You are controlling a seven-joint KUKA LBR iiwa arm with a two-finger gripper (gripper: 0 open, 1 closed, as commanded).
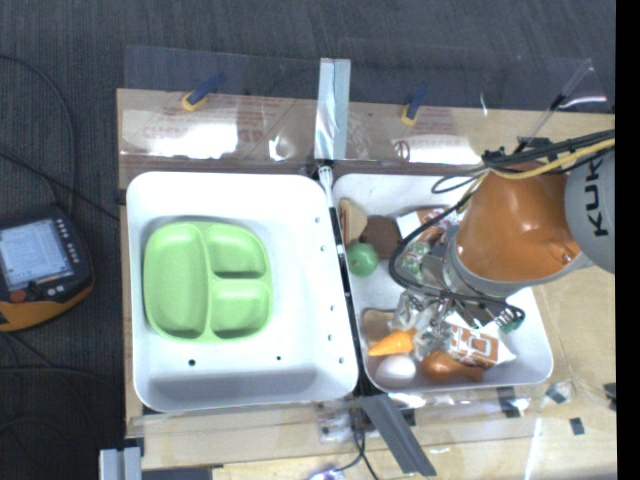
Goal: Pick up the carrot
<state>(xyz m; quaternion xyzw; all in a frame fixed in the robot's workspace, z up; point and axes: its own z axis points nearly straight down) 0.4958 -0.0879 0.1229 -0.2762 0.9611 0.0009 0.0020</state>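
Camera view, from the left: a black handheld controller [38,260] lies on the dark floor beside the surface [135,118]. The left bin [300,193] holds a green divided tray [208,280], set toward the bin's left side, with bare white floor around it on the right and near sides.

The right bin [535,358] is crowded. A green ball [361,259] sits close to its left wall, with a brown object [379,232] just beyond it. Toward the near left corner lies the carrot [392,344], a small orange piece, thicker at its right end and narrowing toward the left. Its long axis runs roughly left to right, slightly tilted, tip pointing toward the bin's left wall. A white egg-like object [397,369] touches it on the near side, and a brown-orange item [441,369] lies just to its right, so little free floor surrounds it.

The hand [428,325] hangs just right of the carrot's thick end, beneath the orange band; whether its fingers are open or closed cannot be told, and nothing is visibly held. An orange-and-white carton [476,346] lies right of the hand.
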